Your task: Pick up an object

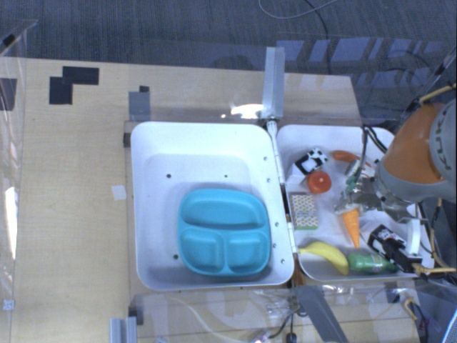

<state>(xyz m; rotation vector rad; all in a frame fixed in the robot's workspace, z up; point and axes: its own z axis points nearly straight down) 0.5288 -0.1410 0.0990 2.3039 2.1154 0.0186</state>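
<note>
My gripper is down inside the right bin, over its right half, with my arm reaching in from the right. From this slanted view I cannot tell whether it is spread or pressed together; the parts at its tip run together into a dark, greenish tangle. Nothing shows as pinched in it.

The closest thing to it is an orange carrot, lying on the bin floor just on the near side of my gripper, its broad end pointing toward the tip. The two are very close, but I cannot tell whether they touch.

To the left of my gripper sits a red tomato, near but apart from it. Farther back and left is a black-and-white toy, and behind my gripper, toward the far wall, lies a small red-orange piece. A patterned rectangular pad lies against the bin's left wall. Along the near wall a yellow banana lies crosswise, with a green item just beside its right end.

The left bin holds a blue divided tray in its near half, well apart from my gripper.
</note>
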